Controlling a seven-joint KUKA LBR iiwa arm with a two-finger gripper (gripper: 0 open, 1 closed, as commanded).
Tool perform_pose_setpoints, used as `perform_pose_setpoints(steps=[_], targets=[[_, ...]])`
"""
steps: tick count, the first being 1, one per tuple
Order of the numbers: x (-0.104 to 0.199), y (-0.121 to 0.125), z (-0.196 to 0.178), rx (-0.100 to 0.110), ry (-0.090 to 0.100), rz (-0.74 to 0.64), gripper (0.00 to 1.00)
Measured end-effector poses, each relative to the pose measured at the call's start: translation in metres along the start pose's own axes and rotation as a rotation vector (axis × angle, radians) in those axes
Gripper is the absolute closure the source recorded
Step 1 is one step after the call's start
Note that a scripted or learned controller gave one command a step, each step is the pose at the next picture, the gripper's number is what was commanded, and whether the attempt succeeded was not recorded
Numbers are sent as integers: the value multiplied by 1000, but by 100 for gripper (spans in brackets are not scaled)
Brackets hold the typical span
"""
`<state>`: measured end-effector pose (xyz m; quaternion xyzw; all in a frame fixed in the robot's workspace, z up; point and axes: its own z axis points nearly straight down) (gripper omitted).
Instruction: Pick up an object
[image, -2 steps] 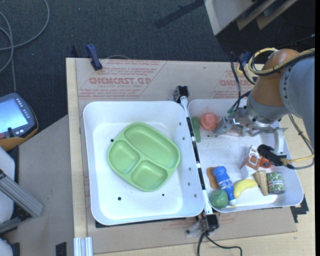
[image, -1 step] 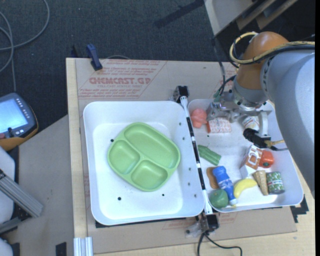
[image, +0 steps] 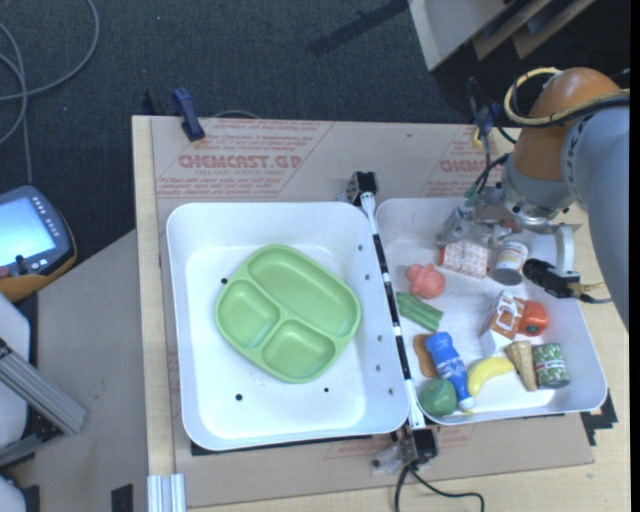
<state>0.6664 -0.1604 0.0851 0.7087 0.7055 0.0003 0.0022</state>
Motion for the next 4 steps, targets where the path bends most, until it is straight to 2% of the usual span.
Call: perform_pose_setpoints(steps=[1, 2, 3, 4], targets=[[4, 1, -11, -3, -1, -6, 100], [4, 1, -10, -2, -1, -6, 0], [62, -58, 1, 9, 6, -8, 0], [59, -55, -10, 2, 2, -5, 100]])
